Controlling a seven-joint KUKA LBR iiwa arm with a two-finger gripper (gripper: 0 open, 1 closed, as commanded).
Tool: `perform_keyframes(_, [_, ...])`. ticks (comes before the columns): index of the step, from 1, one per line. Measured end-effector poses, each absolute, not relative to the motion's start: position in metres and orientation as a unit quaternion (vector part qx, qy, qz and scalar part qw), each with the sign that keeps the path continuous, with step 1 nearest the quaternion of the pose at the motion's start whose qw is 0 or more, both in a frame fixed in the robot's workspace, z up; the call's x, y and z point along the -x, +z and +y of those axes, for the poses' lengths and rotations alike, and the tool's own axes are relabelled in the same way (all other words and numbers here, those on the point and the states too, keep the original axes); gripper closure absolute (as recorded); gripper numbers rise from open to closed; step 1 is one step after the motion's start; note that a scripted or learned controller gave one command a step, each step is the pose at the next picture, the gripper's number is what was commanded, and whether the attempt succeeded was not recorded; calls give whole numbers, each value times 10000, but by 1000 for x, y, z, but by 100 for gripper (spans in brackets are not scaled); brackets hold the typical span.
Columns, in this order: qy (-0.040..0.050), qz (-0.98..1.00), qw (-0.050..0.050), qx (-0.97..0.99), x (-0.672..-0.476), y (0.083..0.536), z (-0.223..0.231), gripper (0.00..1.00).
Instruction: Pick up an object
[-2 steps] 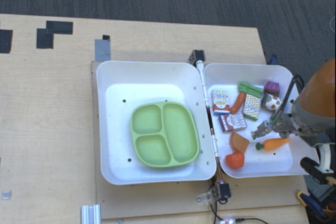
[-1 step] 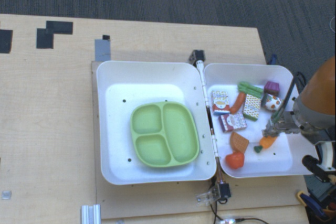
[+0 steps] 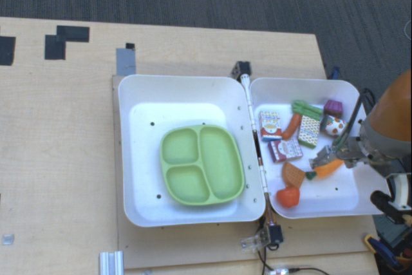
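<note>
The object to pick is any of the small toy foods crowded in the right bin [image 3: 347, 199]. Going from the left: the left bin [image 3: 138, 151] holds a green divided plate [image 3: 201, 165] with three compartments, lying flat near the bin's middle. Across the shared rim, the right bin carries, along its left side, a small white carton [image 3: 270, 123] with a dark red packet [image 3: 284, 150] just below it. An orange-red sausage-shaped piece [image 3: 291, 126] leans beside the carton. Lower down sit a tan wedge [image 3: 293, 174] and, nearest the front wall, a red tomato [image 3: 288, 196] touching or almost touching it. Toward the back wall lies a green piece [image 3: 307, 108], with a patterned white card [image 3: 309, 131] beneath it, a purple block [image 3: 333, 107] to its right and a round white ball [image 3: 333, 126] just below that block. An orange carrot [image 3: 328, 168] lies at the gripper [image 3: 329, 156], which reaches in from the right on the grey arm with its orange band. The fingertips sit low over the carrot's green end, touching or very near it; whether they are spread or closed, and whether they grip the carrot, cannot be made out.
</note>
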State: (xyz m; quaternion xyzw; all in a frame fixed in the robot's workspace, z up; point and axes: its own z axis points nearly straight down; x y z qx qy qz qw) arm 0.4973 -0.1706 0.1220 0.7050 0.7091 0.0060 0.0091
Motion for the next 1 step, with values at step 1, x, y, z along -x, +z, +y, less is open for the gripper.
perform_keyframes(1, [71,7096,103,-7045,-499,132,-170,100])
